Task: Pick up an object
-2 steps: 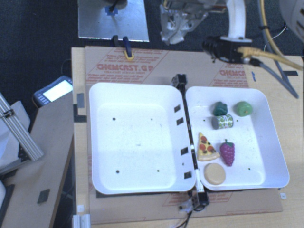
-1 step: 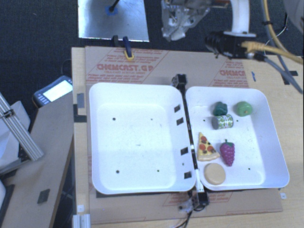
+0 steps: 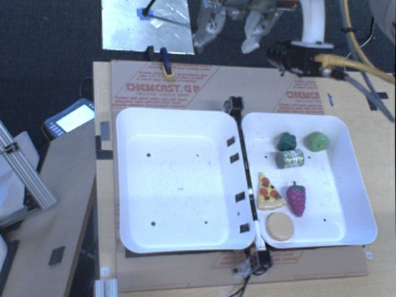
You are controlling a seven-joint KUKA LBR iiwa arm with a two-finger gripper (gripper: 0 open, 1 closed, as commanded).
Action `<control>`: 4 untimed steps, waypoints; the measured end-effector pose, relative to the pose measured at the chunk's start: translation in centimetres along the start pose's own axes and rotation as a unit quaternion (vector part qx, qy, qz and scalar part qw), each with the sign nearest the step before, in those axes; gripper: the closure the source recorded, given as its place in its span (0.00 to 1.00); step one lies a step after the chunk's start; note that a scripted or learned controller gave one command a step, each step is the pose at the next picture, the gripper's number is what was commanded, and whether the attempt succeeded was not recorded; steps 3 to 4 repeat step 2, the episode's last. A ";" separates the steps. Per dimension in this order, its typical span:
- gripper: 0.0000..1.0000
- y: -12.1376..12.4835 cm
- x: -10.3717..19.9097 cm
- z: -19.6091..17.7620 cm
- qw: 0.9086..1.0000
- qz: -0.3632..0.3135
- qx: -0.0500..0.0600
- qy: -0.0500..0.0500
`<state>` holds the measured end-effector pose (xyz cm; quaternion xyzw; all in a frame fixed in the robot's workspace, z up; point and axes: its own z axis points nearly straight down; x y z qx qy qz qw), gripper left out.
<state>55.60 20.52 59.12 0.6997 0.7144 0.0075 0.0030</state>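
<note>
The claw [image 3: 232, 33] hangs high beyond the far rims of both bins, over the cardboard edge, fingers spread and holding nothing. Below it to its right, the right bin [image 3: 356, 166] holds six items clustered toward the divider: dark green piece [image 3: 286, 142], green ball [image 3: 318, 142], small can [image 3: 290, 159], pizza slice [image 3: 268, 192], grapes [image 3: 296, 199], tan disc [image 3: 279, 226]. The bin's outer side has open floor. Left bin [image 3: 127, 166] lies below-left.

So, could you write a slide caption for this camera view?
Open gripper raised beyond the bins; right bin holds pizza slice, grapes, can and other toys.
</note>
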 end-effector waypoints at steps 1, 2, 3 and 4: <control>1.00 0.0 0.0 -1.1 1.000 -0.001 -0.001 0.001; 0.00 0.0 0.0 -1.1 1.000 -0.001 -0.001 0.001; 0.00 0.0 0.0 -1.1 1.000 -0.001 -0.001 0.001; 0.00 0.0 0.0 -1.1 1.000 -0.001 -0.001 0.001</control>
